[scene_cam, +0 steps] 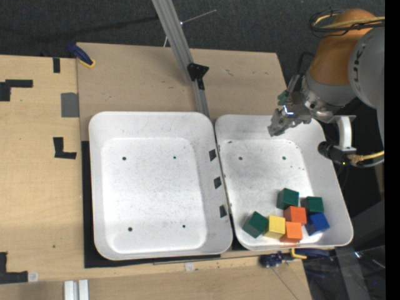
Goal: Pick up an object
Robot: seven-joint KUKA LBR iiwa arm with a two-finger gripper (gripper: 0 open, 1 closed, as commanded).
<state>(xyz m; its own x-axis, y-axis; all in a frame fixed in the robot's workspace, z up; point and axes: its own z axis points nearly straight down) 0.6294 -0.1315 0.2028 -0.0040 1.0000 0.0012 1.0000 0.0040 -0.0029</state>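
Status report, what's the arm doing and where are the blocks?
End effector above right bin's far edge, carrying nothing. Blocks clustered in near corner, untouched. Nothing between them.

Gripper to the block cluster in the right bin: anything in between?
No. In the camera view, the gripper sits over the right bin's far rim; only bare speckled floor separates it from the blocks at the near end.
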